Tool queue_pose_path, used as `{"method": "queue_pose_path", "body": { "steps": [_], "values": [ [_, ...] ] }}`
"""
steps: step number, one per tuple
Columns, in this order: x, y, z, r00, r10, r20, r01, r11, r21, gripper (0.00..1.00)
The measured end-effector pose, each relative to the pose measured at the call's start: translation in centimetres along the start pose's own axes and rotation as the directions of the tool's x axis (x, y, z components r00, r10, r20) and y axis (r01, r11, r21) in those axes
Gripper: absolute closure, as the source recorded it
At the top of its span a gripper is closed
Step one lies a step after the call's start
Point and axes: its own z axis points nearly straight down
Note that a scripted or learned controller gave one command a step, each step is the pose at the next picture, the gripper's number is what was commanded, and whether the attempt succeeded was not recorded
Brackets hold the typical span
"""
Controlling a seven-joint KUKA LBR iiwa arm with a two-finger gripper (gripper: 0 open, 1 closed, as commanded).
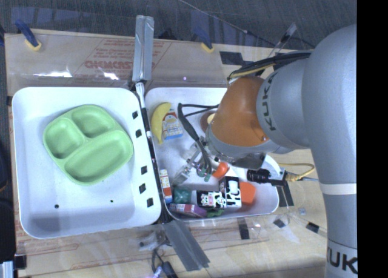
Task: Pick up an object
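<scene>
My gripper reaches down into the right bin, under the orange wrist band. It hovers over the bin's middle, just left of a small orange object. A yellow banana and a small printed carton lie at the bin's back left. Along the front wall lie a green packet, a black-and-white patterned box and an orange-red item. I see nothing lifted by the gripper.
The left bin holds a green divided plate. A thin red-and-white stick lies against the right bin's left wall. Cables loop from the wrist over the bin. The big grey arm covers the right side.
</scene>
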Motion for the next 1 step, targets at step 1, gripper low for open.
{"method": "queue_pose_path", "body": {
  "steps": [1],
  "values": [
    [-8.87,4.46,0.09,1.000,-0.012,-0.005,0.012,1.000,-0.002,0.00]
  ]
}}
